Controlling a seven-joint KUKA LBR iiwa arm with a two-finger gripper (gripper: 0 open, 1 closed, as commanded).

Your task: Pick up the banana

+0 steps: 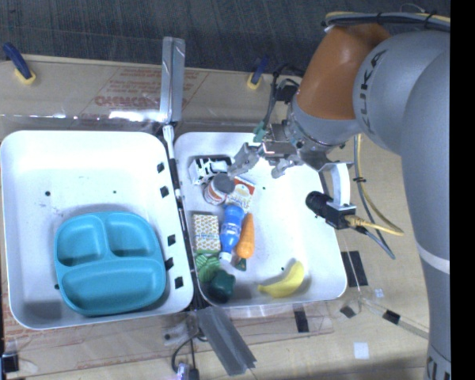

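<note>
The grey arm looms nearest. Its gripper hovers at the right bin's twelve o'clock, jaws apart, holding nothing. The banana lies at five o'clock.

The bench carries two white bins side by side, left bin and right bin.

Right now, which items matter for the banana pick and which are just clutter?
Job:
banana, front of the right bin
pincer, over that bin's back

Clutter:
carrot
blue bottle
green item
blue tray, left bin
</note>
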